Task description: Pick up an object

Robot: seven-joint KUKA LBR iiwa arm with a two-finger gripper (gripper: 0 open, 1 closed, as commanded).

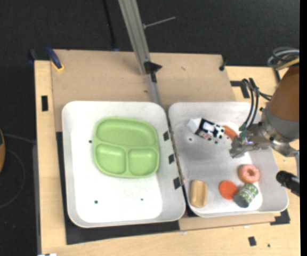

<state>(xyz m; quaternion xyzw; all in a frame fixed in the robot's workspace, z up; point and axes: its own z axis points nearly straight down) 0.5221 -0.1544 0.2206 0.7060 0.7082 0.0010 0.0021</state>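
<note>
Far left of the pincer (240, 144): green plate (126, 146) in the left bin (79, 196). Just left: black-and-white toy (207, 129). Below: tan block (198, 193), red ball (227, 189), pink donut (248, 173), green can (247, 194). Pincer low in the right bin (196, 159); spread or pressed together, cannot tell.

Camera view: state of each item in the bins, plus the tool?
green divided plate: flat, upright, in the left bin.
white printed toy: lying in the right bin, orange tip toward the tool.
pink donut: lying flat.
orange-red piece: resting beside the green can.
green can: tipped over.
tan block: lying near the front wall.
tool: low over the right bin, grip unclear.
</note>
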